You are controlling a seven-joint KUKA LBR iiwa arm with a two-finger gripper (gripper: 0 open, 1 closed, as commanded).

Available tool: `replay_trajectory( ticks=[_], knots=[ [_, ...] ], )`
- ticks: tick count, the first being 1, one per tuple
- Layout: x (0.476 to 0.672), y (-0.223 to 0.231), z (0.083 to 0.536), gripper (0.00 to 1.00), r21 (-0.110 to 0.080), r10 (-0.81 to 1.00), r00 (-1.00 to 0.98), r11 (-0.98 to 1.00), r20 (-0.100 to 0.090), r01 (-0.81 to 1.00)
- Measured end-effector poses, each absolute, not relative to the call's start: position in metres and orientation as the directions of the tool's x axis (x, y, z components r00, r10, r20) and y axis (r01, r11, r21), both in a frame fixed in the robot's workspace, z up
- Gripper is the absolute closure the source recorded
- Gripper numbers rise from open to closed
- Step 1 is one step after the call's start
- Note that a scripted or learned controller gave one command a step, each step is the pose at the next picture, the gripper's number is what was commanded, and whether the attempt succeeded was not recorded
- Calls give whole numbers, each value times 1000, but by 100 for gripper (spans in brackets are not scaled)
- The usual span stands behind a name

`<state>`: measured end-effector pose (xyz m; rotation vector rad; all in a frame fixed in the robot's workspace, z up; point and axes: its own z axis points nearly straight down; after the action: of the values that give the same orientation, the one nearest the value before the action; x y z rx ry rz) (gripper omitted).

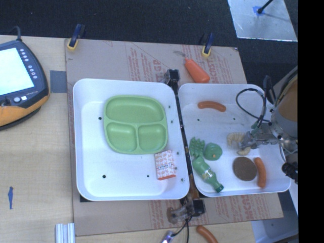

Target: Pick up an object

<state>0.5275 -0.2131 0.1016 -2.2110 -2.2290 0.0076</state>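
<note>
both bins [91,135] look like smooth, slightly glossy white plastic. the green plate [135,123] in the left one is matt plastic. the bottle [206,172] near the divider shines like glossy plastic. under the bins lies dull brown cardboard [147,59] on pale wood-look bench [30,176].

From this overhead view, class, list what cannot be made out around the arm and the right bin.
- End effector: small and blurred; whether it grips the pale object beside it is unclear.
- Pale object: too blurred to identify.
- Arm: cut off by the right edge.
- Orange item below the bins: cut off by the bottom edge.
- Packet in left bin: print too small to read.
</note>
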Motion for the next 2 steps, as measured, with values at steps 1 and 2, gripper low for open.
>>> replay_trajectory(
  ticks=[1,2],
  knots=[
    [525,-153,199,100,-1,1000,-5,5,1,1000],
    [557,-87,242,100,-3,1000,-5,5,1,1000]
  ],
)
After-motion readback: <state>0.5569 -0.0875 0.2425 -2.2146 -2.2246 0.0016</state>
